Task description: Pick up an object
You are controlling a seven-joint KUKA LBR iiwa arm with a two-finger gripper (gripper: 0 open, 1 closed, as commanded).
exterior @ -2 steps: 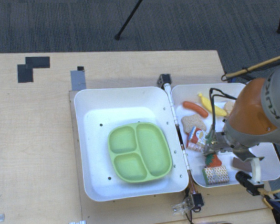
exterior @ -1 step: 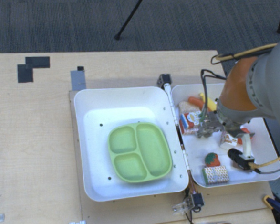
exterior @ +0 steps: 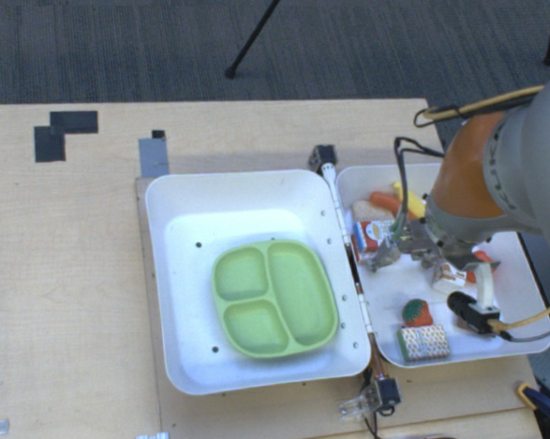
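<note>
One orange carrot lying left-right, right bin

No text, label, brand or number can be read here. A red and white packet in the right bin and a speckled block near its front edge may carry printing, but it is too small and blurred to make out.

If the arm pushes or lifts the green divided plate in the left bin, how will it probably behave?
The green divided plate looks like moulded plastic, so it is probably stiff and light. It lies flat on the left bin floor, so it should slide when pushed, not roll or tip. Its low rounded rim gives little to pinch, so a grasp may slip.
</note>
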